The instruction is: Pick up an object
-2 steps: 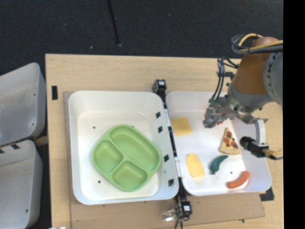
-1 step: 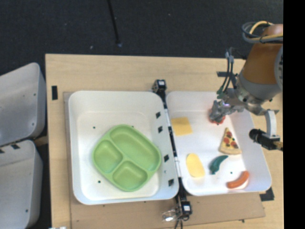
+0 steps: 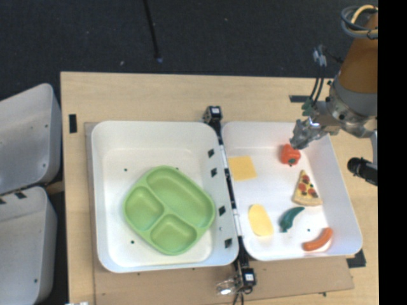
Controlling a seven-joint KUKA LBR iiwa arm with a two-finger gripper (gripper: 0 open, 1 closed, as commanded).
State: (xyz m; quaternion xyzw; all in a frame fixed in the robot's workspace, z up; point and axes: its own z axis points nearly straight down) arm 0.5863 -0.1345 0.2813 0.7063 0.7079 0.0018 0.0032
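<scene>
The right bin (image 3: pixel 267 135) holds several toy foods: a red tomato-like piece (image 3: pixel 290 155), a yellow cheese square (image 3: pixel 242 168), a pizza slice (image 3: pixel 307 189), a pale yellow oval (image 3: pixel 259 220), a dark green piece (image 3: pixel 291 218) and an orange-red sausage (image 3: pixel 317 239). My gripper (image 3: pixel 303 136) hangs at the bin's far right, just above and to the right of the red piece. Nothing shows between its fingers.
The left bin (image 3: pixel 108 138) holds a green divided plate (image 3: pixel 168 209). A black clip (image 3: pixel 213 114) sits at the far end of the divider between the bins. The wooden bench (image 3: pixel 159 94) edges surround both bins. The arm (image 3: pixel 359 68) reaches in from the right.
</scene>
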